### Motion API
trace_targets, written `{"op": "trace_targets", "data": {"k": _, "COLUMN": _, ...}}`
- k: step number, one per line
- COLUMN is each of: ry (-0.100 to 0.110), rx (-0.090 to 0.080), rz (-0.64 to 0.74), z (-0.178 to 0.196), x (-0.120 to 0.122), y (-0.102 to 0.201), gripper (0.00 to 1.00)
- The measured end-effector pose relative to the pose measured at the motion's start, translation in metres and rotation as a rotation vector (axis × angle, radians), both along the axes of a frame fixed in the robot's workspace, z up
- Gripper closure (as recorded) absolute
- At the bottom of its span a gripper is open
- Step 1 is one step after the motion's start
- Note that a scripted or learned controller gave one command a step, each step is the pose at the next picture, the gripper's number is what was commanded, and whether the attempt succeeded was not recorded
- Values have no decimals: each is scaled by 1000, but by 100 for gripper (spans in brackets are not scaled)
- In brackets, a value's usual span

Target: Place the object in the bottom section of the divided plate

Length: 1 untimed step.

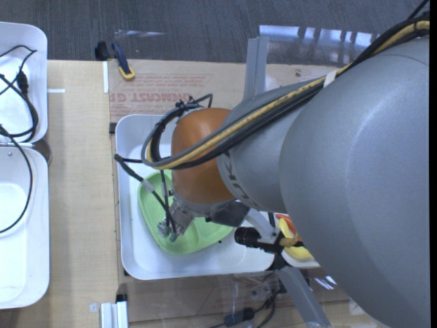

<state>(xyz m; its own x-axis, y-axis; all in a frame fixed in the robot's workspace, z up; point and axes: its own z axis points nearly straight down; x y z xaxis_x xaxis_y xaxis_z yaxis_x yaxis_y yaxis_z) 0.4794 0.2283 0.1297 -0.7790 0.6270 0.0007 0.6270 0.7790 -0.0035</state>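
A light green divided plate lies in the white bin in the middle of the bench, mostly hidden under my arm. My gripper hangs low over the plate's near part, its tips close to or touching the green surface. The orange band above the wrist covers the plate's far side. A small red, white and yellow object shows at the bin's right side, partly hidden by the arm.
The large grey arm fills the right half of the view and covers much of the bin. Another white bin with black cables stands at the left. A yellow-handled tool lies on the cardboard behind.
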Motion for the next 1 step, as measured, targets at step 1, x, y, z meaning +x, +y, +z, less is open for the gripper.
{"op": "trace_targets", "data": {"k": 1, "ry": -3, "rx": 1, "rz": 163, "z": 59, "x": 30, "y": -11, "gripper": 100}}
